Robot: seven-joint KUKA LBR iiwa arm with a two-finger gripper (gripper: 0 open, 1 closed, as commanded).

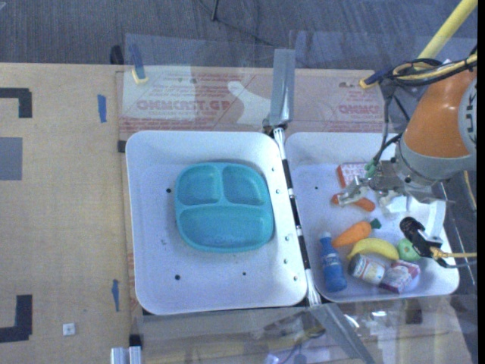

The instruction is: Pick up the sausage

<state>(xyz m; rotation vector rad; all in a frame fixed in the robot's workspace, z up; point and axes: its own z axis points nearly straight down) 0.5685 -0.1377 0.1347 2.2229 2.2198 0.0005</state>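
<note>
A: Camera view first. Where's the sausage point(364, 203)?

B: In the right bin point(311, 161), upper middle. It looks like the small orange-red piece lying just under the end effector point(353, 197), with a red-and-white packet point(350, 174) just above it.

A: And the end effector itself?

B: It's low over that spot. Its metal fingers seem parted and not clamped on anything, with the sausage beside the tips, not clearly between them (the shine makes it hard to read).

A: What else is close?

B: A carrot point(353, 233) and banana point(373, 247) lie nearer the front, with a blue bottle point(330, 262). The left bin point(151, 165) carries a teal plate point(223, 205).

A: The risks?

B: I'd judge a closing finger could nudge the sausage aside, since it's small and round. Or the packet's edge gets pinched instead.
</note>
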